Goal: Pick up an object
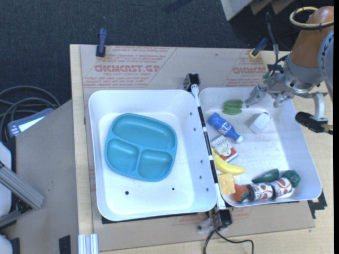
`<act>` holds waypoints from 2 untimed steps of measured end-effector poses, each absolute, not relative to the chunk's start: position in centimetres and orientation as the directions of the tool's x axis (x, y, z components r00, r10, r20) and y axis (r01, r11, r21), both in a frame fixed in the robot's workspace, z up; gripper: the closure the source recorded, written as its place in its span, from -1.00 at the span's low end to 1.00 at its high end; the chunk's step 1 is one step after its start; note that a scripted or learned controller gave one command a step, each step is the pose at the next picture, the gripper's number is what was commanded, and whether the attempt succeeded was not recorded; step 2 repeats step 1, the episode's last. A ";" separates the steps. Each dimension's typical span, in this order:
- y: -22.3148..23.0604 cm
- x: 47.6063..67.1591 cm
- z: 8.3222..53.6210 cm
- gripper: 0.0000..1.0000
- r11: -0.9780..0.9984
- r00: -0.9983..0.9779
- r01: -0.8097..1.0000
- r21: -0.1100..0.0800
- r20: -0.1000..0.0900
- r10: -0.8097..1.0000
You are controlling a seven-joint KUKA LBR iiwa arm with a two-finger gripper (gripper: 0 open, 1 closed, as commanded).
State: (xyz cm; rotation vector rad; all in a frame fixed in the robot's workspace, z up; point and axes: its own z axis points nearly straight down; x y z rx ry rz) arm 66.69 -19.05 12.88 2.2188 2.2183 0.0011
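The right bin (307, 142) holds several items. Along its left side lie a green lime-like piece (232, 107), a blue bottle (224, 127), a small red and white carton (224, 147), a banana (228, 166) and a yellow block (226, 184). A white block (259, 122) lies near the middle. A red and white can (271, 189) and a green vegetable (267, 174) rest at the front. My gripper (266, 97) hangs over the bin's far end, above and just behind the white block, open with nothing between its fingers.
The left bin (100, 105) holds a blue divided plate (141, 147). A black clamp (192, 80) sits at the far end of the rim the two bins share. Cables lie on the floor at the far left.
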 end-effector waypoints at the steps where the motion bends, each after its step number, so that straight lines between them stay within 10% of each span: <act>1: -14.0 65.2 8.4 -1.00 0.001 -0.001 1.000 -0.001 0.001 1.000; 2: -14.0 65.2 8.4 -1.00 0.001 -0.001 1.000 -0.001 0.001 1.000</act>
